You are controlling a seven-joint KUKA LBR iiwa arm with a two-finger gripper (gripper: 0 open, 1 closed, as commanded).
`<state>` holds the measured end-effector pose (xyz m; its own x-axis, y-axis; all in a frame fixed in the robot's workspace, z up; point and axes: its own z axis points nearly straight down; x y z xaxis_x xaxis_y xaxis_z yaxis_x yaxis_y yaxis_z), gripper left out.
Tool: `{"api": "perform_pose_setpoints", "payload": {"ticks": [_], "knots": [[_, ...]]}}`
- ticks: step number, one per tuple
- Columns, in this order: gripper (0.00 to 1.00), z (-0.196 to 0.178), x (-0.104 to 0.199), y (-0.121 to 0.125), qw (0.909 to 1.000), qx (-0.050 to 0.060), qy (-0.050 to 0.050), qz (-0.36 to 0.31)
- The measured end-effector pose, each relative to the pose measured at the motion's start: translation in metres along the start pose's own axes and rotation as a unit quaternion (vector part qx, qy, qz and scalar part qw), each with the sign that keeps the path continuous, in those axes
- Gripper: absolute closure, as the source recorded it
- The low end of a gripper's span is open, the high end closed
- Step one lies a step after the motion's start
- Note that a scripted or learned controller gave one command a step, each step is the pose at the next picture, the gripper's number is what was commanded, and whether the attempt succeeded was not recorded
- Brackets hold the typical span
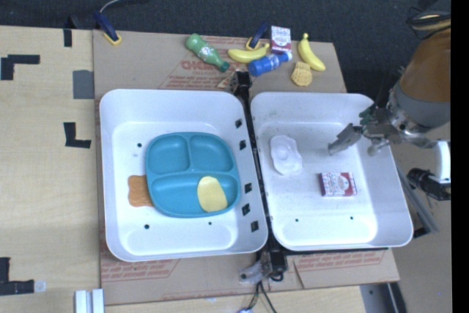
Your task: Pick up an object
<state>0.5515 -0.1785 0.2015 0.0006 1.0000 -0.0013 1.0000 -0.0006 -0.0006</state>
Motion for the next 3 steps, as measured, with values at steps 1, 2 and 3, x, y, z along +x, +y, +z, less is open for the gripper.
{"api": "perform_pose_setpoints", "payload": {"ticks": [1, 2, 3], "knots": [[0.00, 0.103, 0.034, -0.002, 1.0000, -0.002, 0.001, -0.001], [0.00, 0.050, 0.035, -0.036, 1.0000, 0.000, 0.001, 0.000], [0.00, 0.112, 0.026, -0.021, 1.0000, -0.004, -0.002, 0.000]]}}
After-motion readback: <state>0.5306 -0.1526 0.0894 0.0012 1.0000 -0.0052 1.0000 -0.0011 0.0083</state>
